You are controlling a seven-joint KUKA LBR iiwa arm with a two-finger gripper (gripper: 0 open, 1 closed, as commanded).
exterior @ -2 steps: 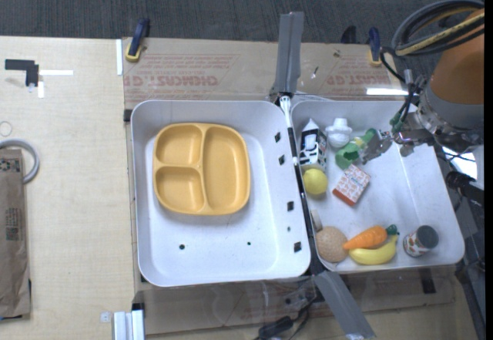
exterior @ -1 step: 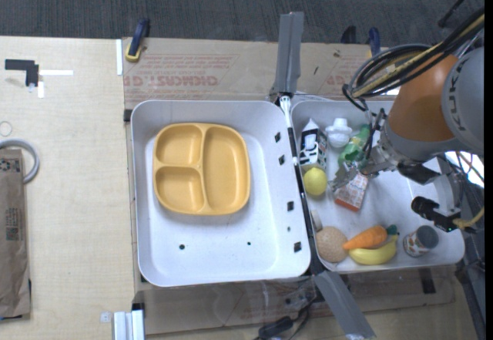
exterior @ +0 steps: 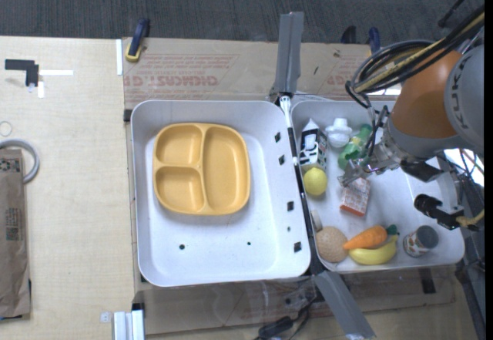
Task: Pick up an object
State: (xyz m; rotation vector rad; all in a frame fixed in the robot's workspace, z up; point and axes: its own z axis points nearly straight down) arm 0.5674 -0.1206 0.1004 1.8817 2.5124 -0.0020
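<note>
Our claw [exterior: 356,170] hangs low in the right bin [exterior: 447,257], just above a small packet [exterior: 355,198]; whether it is apart or together we cannot tell. We judge the packet light, crinkly, slippery: pinch its narrow sides.

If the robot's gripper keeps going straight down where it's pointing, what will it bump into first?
Probably the small red-and-white packet, which lies just under the gripper in the right bin. Depth is hard to judge from above, so the green item beside it might be touched too.
</note>
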